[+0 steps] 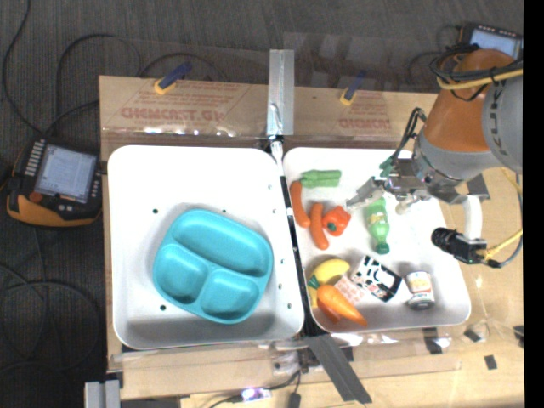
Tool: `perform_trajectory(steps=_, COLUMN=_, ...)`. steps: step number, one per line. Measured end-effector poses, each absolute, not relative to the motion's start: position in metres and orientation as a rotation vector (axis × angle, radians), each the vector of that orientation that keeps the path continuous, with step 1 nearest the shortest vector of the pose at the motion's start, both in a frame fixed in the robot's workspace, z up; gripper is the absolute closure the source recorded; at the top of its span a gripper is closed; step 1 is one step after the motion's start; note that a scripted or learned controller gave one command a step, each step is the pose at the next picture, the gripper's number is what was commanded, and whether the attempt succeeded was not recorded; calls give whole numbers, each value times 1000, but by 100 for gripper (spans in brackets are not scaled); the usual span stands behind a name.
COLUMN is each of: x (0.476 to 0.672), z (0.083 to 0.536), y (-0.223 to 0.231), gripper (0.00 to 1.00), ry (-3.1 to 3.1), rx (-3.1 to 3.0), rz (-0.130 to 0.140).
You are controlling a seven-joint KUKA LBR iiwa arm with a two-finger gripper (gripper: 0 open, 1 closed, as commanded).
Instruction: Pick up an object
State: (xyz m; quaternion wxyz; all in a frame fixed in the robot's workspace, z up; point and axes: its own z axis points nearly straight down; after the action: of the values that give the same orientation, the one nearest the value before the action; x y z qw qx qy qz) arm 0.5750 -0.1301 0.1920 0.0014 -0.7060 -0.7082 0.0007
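Your landmark is the green bottle (377,224), a small glossy plastic piece with a rounded body and narrow neck, lying near the middle of the right bin (450,308), a shallow white tray with rounded corners. Directly above the bottle you have the gripper (384,192), a grey metal assembly under the arm's orange band; its fingers hang close over the bottle's upper end, and you cannot tell whether they are spread or pressed together. Left of the bottle: an orange pepper (337,220), smooth and lobed, touching a long orange carrot (317,225); further left a second, slimmer carrot (297,202) along the bin wall. Up and left of the bottle: a ribbed green vegetable (320,178). Below the bottle: a black-and-white printed packet (376,279), flat and boxy. Below and left: a yellow rounded fruit (329,270) resting against a fat orange carrot (342,303). Below and right: a small tin can (419,287) with a pale label. Far left of the bottle, in the left bin (136,185), sits a teal divided plate (212,263), smooth moulded plastic with three compartments. Both bins rest on a brown cardboard-covered tabletop (204,109).
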Motion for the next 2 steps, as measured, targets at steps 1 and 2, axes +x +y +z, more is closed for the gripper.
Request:
perform_trajectory(steps=1, x=588, z=89, y=-176, gripper=0, ry=-2387, rx=-2059, rz=-5)
perform_trajectory(steps=2, x=589, z=99, y=-176, gripper=100, ry=-2387, rx=-2060, rz=-9)
